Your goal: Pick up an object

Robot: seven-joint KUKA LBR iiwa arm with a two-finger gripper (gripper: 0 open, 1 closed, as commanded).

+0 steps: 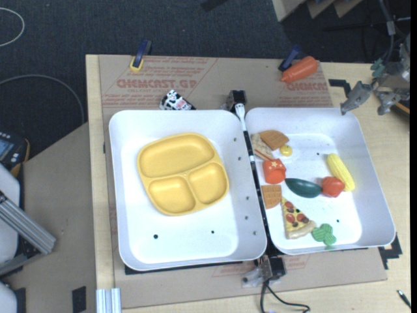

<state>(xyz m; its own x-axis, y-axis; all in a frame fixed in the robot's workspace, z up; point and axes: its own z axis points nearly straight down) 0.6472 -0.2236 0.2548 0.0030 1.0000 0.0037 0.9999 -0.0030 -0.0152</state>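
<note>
The right white bin (365,150) holds several toy foods: a yellow corn cob (340,171), a red tomato (333,186), a dark green vegetable (303,187), a red pepper (274,171), a pizza slice (296,218), green broccoli (324,234), a brown toast (273,139) and a square cracker (272,195). My gripper (367,104) hangs above the bin's far right corner, away from all the food. Its two grey fingers stand apart, open, with nothing between them.
The left white bin (127,175) carries a yellow divided plate (182,173). Outside the bins, an orange carrot (300,69) lies on the board at the back. A black-and-white toy (176,101) and a yellow clamp (137,62) sit behind the left bin.
</note>
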